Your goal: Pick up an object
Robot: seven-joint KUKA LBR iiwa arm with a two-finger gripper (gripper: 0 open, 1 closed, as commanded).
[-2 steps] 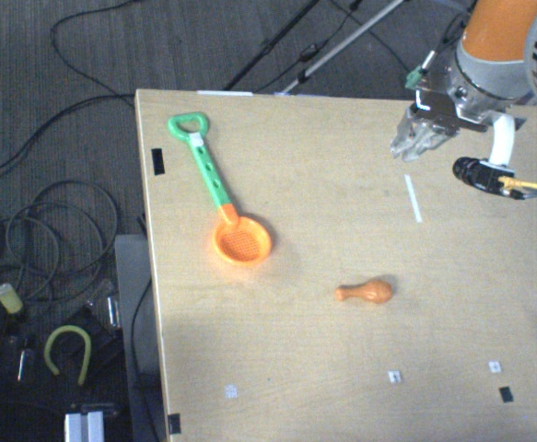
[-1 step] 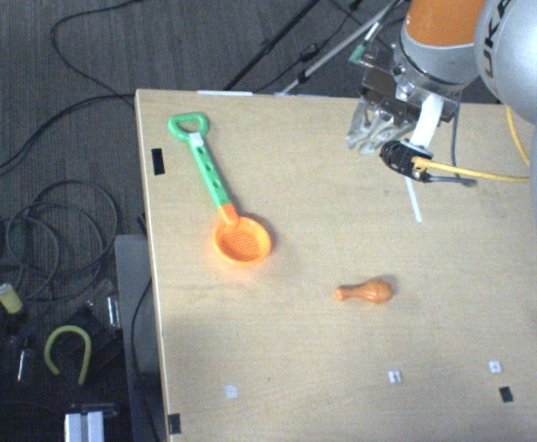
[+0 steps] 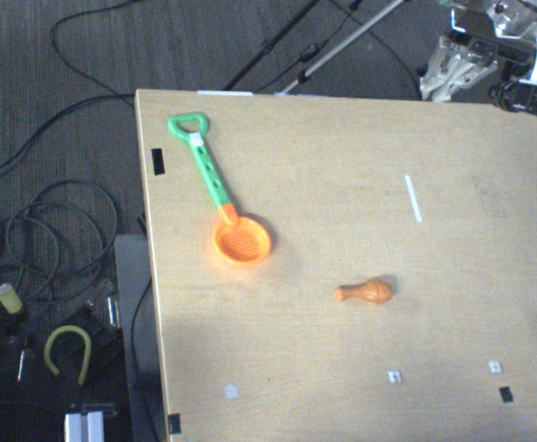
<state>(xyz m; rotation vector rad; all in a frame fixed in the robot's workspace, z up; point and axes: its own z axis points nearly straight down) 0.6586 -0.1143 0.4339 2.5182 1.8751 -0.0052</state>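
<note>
Green-handled orange sieve spoon (image 3: 224,212)

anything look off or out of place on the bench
Nothing looks spilled or broken. The green-handled orange strainer and the small orange drumstick-shaped toy lie flat and apart on a bare tan board. The gripper sits past the board's far right corner.

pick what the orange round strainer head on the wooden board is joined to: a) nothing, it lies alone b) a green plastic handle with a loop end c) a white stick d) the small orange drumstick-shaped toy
b: the orange round strainer head joins the green plastic handle, which ends in a loop.
</note>
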